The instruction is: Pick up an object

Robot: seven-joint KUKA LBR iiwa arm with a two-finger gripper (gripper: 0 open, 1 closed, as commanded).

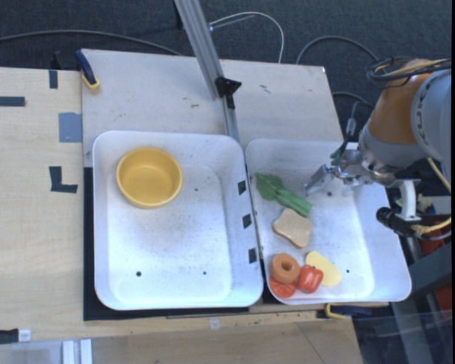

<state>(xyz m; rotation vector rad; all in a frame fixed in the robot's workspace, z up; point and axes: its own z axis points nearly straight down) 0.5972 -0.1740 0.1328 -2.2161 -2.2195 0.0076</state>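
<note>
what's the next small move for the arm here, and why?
Probably shift the tool toward the left and lower it over the green toy. The tool hangs over the right bin with nothing between its fingers, and the green toy is the nearest item, lying apart from the bread slice.

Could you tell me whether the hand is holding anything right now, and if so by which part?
Nothing is held. The hand hangs over bare floor of the right bin, apart from the green toy and the bread slice.
</note>
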